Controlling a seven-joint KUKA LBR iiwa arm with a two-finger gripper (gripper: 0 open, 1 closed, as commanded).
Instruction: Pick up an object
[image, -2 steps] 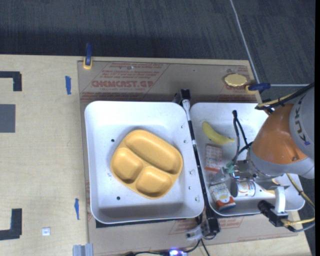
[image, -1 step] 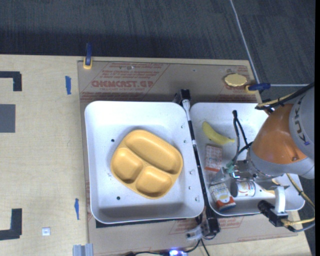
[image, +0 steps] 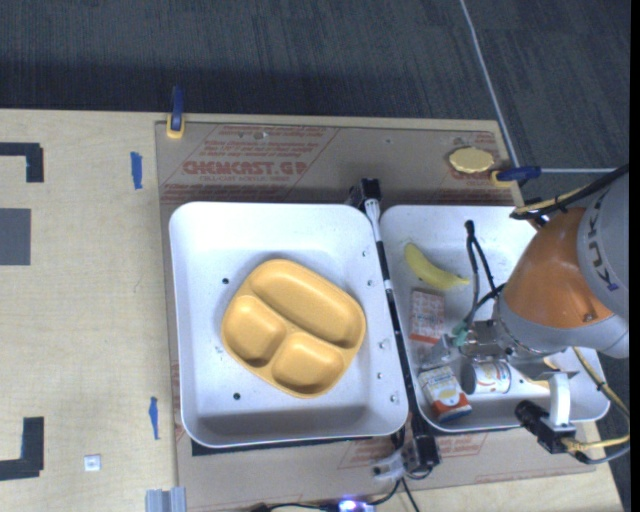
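Note:
The right bin (image: 400, 250) holds a yellow banana (image: 432, 266) near its far left corner. A flat printed packet (image: 427, 315) lies just in front of the banana. A small white and orange carton (image: 445, 390) sits at the near left, and a white cylinder with a red label (image: 490, 378) lies beside it. My gripper (image: 468, 348) is low inside this bin, above the spot between the packet, the carton and the cylinder. The orange wrist band (image: 555, 280) and grey arm cover the bin's right half.
The left bin (image: 200, 300) carries a yellow three-compartment plate (image: 290, 325) at its middle. A black divider strip (image: 385, 290) runs between the bins. Cables (image: 475, 260) loop off the wrist over the right bin. A tan disc (image: 471, 160) lies on the cardboard behind.

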